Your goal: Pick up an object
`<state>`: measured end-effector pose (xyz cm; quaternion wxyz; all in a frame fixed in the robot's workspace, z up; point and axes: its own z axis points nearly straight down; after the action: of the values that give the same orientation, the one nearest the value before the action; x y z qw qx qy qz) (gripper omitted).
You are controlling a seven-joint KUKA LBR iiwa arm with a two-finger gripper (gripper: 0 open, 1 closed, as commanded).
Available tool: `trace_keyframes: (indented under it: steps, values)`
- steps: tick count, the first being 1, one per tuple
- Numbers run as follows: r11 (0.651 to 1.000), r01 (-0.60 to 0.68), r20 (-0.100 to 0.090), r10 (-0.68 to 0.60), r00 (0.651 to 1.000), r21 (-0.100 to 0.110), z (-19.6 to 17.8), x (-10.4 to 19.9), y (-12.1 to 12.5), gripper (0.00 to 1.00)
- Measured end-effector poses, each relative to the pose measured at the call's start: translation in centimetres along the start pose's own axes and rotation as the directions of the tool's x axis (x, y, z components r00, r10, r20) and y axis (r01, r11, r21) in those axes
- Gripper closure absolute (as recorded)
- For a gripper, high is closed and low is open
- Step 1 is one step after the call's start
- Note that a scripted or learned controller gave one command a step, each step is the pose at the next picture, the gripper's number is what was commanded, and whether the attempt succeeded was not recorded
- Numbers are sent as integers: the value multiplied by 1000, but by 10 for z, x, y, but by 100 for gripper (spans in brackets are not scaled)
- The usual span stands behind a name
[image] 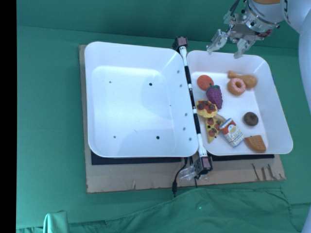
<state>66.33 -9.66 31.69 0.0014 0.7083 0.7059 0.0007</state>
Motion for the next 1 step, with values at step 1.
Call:
trace_keyframes:
  steps: [1]
  values:
    - [1000,0,0,0,1000,0,0,0,0,0]
